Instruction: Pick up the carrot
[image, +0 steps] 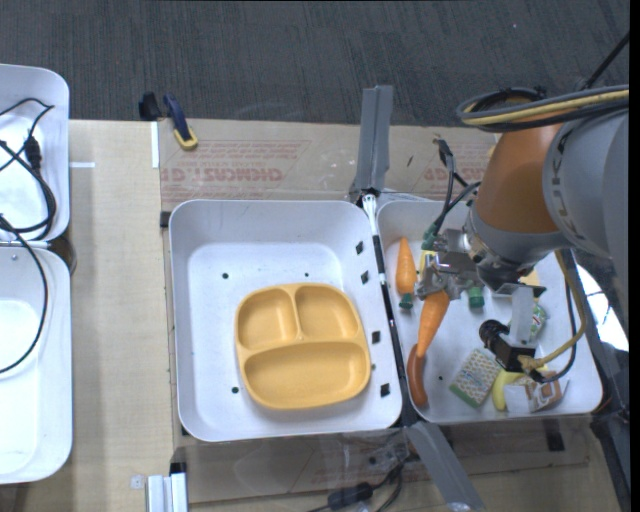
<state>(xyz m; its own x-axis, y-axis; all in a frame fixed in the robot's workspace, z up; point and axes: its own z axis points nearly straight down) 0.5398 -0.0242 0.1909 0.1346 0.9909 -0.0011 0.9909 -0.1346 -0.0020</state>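
Orange and tapered, the carrot (431, 318) hung slanted in the right bin (585, 385), its thick top pinched between the fingers of the tool (437, 287) and its tip pointing down toward a red pepper (415, 377) by the bin's left wall. A second orange vegetable (404, 265) lay just beside it. Small packets (476, 376) sat nearby. The left bin (200, 300) held a yellow divided plate (345, 372).

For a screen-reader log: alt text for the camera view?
The gripper hangs over the right bin, at the top of a carrot lying among small items. The left bin holds a yellow divided plate.
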